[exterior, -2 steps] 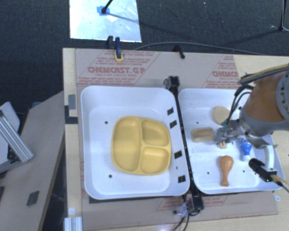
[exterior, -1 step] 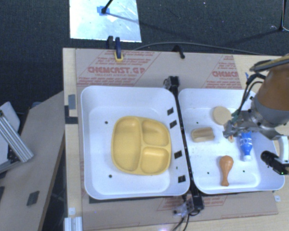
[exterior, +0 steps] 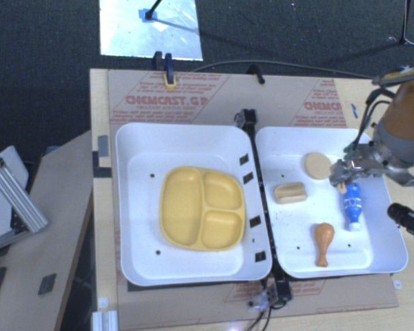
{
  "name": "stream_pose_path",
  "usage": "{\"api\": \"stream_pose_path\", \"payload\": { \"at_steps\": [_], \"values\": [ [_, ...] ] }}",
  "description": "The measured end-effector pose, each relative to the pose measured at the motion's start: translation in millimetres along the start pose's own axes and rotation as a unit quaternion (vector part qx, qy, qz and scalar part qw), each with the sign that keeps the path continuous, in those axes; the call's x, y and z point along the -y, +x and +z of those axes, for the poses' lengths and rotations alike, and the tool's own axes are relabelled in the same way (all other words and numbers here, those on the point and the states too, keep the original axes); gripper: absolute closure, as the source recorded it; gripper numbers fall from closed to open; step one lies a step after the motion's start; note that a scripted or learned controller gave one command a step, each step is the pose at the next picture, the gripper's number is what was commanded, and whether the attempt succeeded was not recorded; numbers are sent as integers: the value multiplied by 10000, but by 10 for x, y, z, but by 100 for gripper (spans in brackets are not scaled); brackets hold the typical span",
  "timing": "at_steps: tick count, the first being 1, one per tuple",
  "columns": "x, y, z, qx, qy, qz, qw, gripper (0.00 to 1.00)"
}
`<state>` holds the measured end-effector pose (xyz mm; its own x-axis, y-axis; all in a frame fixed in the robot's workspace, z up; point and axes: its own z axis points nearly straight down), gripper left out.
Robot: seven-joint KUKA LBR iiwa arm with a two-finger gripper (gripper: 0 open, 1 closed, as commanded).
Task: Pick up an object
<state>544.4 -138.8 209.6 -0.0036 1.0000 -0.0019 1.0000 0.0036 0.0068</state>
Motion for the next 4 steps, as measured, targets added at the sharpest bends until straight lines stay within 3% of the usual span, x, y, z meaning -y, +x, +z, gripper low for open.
{"api": "stream_pose_path", "payload": {
  "at_steps": [1,2,4],
  "values": [
    [-116,19,-505,-1,-4,-7,10000,100],
    [-67,596,-543,-19,24,-32,10000,100],
    [8,1675,-231,-20,34,-30,10000,100]
  ]
}}
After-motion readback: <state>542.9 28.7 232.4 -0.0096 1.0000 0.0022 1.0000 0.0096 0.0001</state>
